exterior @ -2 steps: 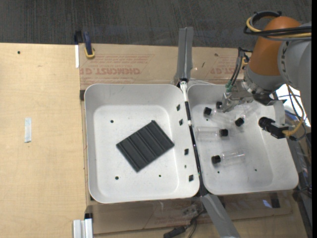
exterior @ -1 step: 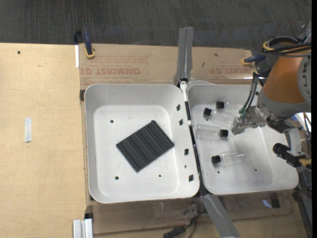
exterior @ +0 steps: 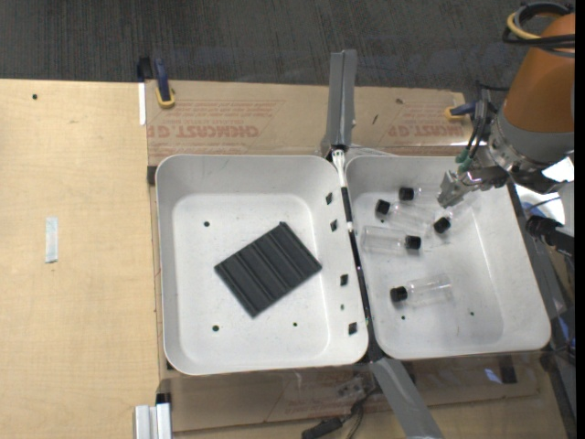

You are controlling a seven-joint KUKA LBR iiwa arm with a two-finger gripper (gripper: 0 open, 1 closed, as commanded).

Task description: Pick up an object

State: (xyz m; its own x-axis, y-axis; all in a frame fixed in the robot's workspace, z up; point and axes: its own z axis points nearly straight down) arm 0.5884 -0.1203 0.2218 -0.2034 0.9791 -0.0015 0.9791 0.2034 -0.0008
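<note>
**Reaching over the vial bin**

Bench cardboard runs under everything, carrying two white bins side by side so I can work from one to the other. Largest is the left bin, where a dark ribbed slab lies flat and slantwise. Next, the right bin holds several clear vials with black caps, loosely scattered. One capped vial lies apart near the middle; others cluster toward the far side. Smallest, my pincer hangs above that cluster, likely lining up a grasp; whether it is released or clenched I cannot tell.
</note>
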